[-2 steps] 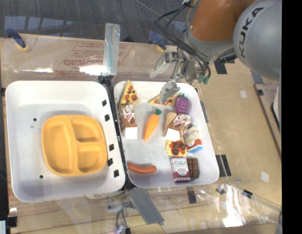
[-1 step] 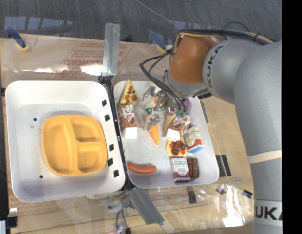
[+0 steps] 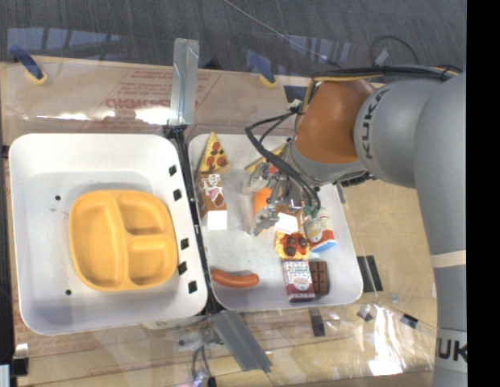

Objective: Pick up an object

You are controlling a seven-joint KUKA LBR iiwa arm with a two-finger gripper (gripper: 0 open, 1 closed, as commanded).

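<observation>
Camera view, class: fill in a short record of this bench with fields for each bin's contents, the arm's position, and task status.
left bin: holds a yellow divided tray
right bin: holds a pizza slice toy, a hot dog, a chocolate bar box and other small toy foods
arm: reaches in from the right, over the right bin
gripper: low among the toys near the middle of the right bin; jaws too cluttered to read
task status: no object seen lifted

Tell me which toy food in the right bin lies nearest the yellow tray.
The hot dog, alone at the bin's front left corner; the pizza slice lies farther back.
</observation>
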